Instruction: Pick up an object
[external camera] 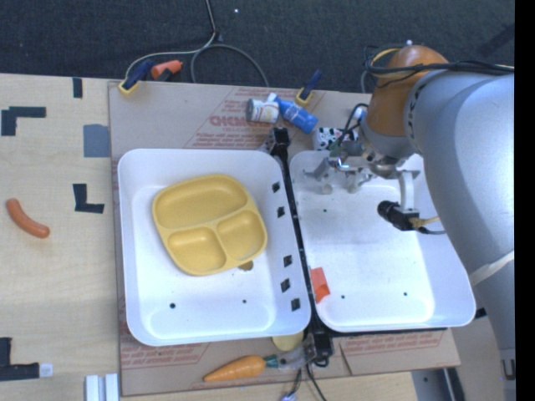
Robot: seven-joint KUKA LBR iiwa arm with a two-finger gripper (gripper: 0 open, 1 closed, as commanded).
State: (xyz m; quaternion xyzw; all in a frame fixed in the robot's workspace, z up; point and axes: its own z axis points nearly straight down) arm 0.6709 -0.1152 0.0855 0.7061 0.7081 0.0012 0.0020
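I am looking down on two white bins sitting side by side on a cardboard sheet on the tabletop (50,307). The left bin (142,307) is holding a yellow divided plate (209,222), lying flat in its upper half. The right bin (376,299) is occupying the centre right of the frame, and an orange tag (319,284) is lying at its left wall.

The grey arm (468,165) is reaching in from the right, its orange band (399,98) showing near the top. The pincer (336,174) is hanging over the upper left part of the right bin. Its fingers are pointing down and spread slightly, and I am seeing nothing between them.

Outside the bins, a carrot (236,368) is lying on the cardboard at the bottom centre. A sausage (28,218) is resting on the tabletop at the far left. A blue and white bottle (282,111) is lying above the bins, near the top centre.
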